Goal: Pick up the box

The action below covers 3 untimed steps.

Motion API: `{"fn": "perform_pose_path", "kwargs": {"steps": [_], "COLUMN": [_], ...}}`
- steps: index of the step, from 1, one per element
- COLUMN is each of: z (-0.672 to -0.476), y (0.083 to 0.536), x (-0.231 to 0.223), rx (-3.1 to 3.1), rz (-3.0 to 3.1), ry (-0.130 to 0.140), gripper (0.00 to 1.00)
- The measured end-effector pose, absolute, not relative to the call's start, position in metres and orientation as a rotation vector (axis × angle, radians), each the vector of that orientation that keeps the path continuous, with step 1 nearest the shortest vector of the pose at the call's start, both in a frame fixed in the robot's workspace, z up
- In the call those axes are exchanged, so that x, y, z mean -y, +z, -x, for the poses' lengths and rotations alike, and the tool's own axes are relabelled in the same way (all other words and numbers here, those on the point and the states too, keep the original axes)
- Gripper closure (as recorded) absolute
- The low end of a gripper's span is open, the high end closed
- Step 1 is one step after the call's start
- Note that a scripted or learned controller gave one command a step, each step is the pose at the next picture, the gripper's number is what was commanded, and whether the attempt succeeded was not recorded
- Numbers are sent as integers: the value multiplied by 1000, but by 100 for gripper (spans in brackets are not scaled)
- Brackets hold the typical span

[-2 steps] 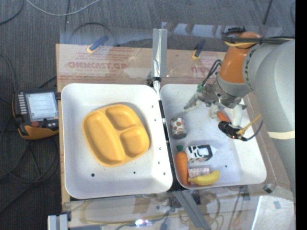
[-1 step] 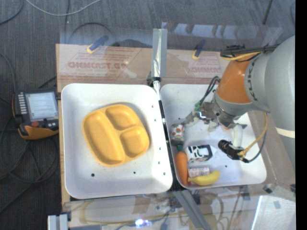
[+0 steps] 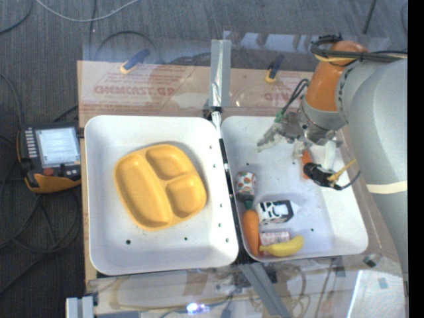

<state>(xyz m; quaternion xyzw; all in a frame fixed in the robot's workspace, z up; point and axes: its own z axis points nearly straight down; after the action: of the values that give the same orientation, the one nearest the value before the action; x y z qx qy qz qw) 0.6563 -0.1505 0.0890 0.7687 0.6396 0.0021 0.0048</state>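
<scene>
The box, a small black-and-white carton, lies on its side in the right bin, towards that bin's near left part. Just behind it, close to the wall between the bins, stands a small spotted cup. A carrot lies just beside the box on its near left. A pale pink packet sits right in front of the box, and a banana lies against the bin's near wall. The arm reaches in from the right over the far part of the same bin, its orange band above the wrist. The jaws point down and to the left, spread apart with nothing between them, well apart from the box and above bare white floor. The left bin holds a yellow divided plate, which lies flat near its middle. Both bins rest on the counter, where a blue clamp grips the far edge.
</scene>
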Motion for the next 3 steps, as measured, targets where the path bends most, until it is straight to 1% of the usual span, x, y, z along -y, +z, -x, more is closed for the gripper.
{"fn": "perform_pose_path", "kwargs": {"steps": [1,2,3], "z": [-657,-657,-609], "y": [100,100,90], "x": [150,150,120], "rx": [-2004,-2004,-1987], "rz": [-2404,-2403,-2421], "ry": [5,3,6], "gripper": [100,0,0]}}
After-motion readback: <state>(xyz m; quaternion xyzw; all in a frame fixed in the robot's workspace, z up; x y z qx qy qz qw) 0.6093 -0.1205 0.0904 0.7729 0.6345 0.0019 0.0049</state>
